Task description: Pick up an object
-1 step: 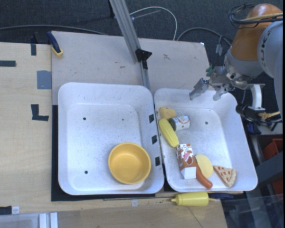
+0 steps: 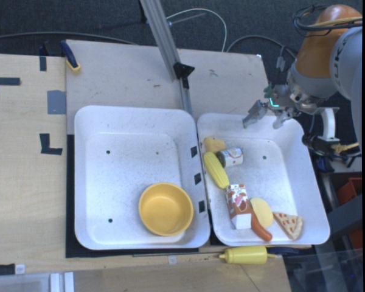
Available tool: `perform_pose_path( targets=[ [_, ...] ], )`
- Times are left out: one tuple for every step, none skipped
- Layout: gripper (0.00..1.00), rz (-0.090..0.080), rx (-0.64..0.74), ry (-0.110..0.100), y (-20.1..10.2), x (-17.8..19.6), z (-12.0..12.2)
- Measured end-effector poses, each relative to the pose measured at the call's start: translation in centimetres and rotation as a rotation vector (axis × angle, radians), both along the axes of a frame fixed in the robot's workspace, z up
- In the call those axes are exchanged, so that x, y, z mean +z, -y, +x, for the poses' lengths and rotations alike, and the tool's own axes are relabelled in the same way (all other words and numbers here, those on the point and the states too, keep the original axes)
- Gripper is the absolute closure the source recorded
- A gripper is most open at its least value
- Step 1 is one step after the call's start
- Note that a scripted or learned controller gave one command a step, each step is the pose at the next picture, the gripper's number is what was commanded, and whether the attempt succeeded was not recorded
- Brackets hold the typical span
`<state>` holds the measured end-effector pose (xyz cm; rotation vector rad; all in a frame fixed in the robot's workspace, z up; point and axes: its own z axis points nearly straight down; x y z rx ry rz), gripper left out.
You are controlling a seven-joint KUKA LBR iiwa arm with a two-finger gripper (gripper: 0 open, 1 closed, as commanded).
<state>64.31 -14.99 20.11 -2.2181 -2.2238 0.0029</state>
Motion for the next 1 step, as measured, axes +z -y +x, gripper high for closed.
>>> perform_pose_path(
  targets=[
    [0.00, 0.001, 0.000, -0.006, -0.56, -6.40, -0.35]
  ],
)
